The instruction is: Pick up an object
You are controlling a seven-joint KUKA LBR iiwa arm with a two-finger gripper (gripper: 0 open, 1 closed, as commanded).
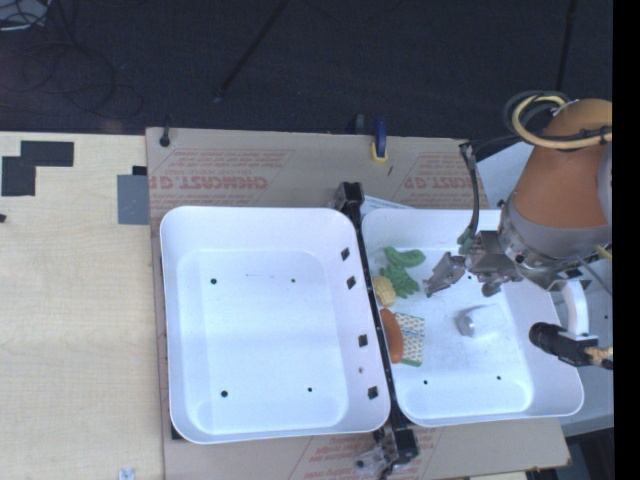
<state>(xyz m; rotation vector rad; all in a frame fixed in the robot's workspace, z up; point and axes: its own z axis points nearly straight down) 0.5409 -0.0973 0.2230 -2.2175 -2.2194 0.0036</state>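
Approach step. Gripper [447, 273] over right bin [545, 393], fingers look spread, pinching nothing, view soft. Green object [404, 269] just beside, at bin's left wall. Next: shift left, descend, close.

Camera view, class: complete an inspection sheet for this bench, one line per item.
Surface: two white bins, left bin and right bin, on a cardboard sheet.
Job's things: green toy, yellow piece, orange piece, mesh-patterned piece, small grey object, all in the right bin.
Clutter: nothing seen.
End effector: above the right bin, beside the green toy.
Cables: yellow loop on the arm.
Surroundings: dark floor.
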